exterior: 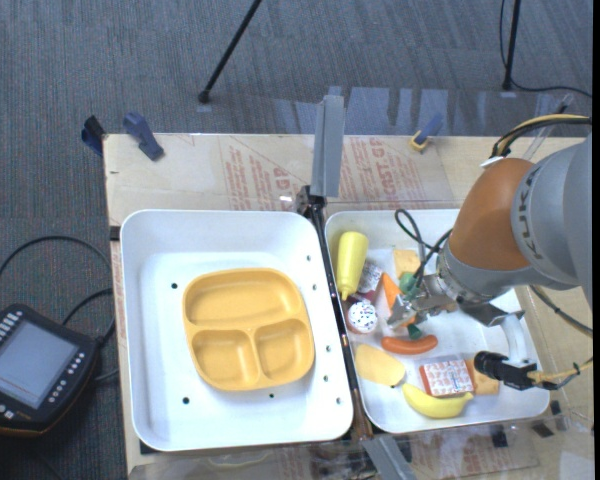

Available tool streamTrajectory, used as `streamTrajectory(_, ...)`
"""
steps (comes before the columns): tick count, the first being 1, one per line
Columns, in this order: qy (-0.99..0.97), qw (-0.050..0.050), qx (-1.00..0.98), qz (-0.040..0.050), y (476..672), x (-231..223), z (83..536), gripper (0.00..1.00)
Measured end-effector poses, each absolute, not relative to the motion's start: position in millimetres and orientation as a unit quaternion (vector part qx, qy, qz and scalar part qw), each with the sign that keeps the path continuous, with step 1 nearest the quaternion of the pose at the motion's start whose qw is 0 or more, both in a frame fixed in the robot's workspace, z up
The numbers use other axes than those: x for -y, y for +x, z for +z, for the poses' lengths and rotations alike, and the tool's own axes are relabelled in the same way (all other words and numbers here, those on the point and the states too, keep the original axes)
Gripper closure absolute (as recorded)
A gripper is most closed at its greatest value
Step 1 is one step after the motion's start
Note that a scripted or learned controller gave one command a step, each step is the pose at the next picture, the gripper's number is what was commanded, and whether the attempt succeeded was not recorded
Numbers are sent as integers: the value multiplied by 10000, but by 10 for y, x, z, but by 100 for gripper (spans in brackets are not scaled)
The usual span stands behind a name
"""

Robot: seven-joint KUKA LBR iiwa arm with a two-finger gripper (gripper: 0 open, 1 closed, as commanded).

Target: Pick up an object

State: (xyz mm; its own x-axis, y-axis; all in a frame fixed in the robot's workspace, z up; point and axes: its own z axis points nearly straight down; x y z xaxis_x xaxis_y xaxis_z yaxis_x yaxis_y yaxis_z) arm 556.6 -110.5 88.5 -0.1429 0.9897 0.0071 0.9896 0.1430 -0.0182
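I see the gripper low in the right bin, mid-bin, over a red chili; its grasp I can't make out. One yellow bottle, one banana, one dotted ball.

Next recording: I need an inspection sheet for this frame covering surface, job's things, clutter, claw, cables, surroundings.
Surface: bench bearing two white bins, left bin and right bin.
Job's things: right bin holds a yellow bottle, spotted ball, red chili, banana, red-patterned packet, pale yellow wedge.
Clutter: yellow divided tray in the left bin.
Claw: claw low over the right bin, above the chili; finger state cannot be told.
Cables: black cable on the floor by the handheld controller; cables along the arm.
Surroundings: grey carpet, stand legs, blue clamps at the bench's far edge.
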Motion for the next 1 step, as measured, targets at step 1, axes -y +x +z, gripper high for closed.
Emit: streamTrajectory(1, -7105, 16, 7037, 14, 5548, 781, 1855, 100)
